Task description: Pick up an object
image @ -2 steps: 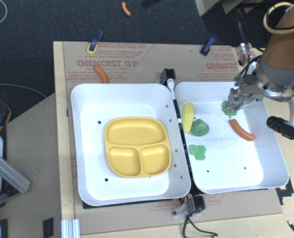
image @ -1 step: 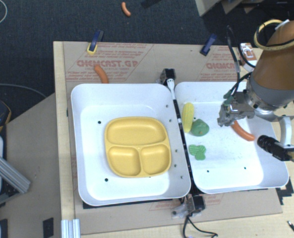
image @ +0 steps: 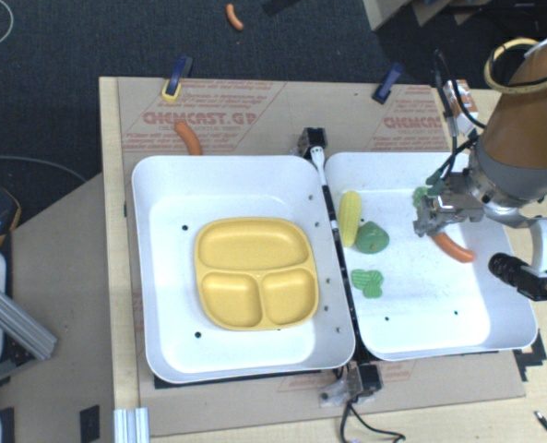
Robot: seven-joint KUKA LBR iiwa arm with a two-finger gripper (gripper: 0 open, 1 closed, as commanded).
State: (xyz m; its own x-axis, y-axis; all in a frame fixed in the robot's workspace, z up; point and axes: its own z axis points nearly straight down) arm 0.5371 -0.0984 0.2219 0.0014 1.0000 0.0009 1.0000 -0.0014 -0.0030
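Observation:
My gripper (image: 433,223) hangs low over the right part of the right bin (image: 421,335), its grey wrist reaching in from the right. An orange sausage-shaped piece (image: 456,248) lies on the bin floor just right of and below the gripper tip, touching or nearly touching it. A small green bit (image: 427,195) shows at the gripper's upper left edge. Further left in the same bin lie a yellow corn-like piece (image: 350,217), a round green piece (image: 374,238) and a bumpy light green piece (image: 368,282).
The left bin (image: 158,275) holds a yellow divided plate (image: 255,271). A black clip (image: 314,142) sits where the bins meet at the back. Another orange piece (image: 189,137) lies on the cardboard behind the left bin. A black fitting (image: 522,276) juts in at the right.

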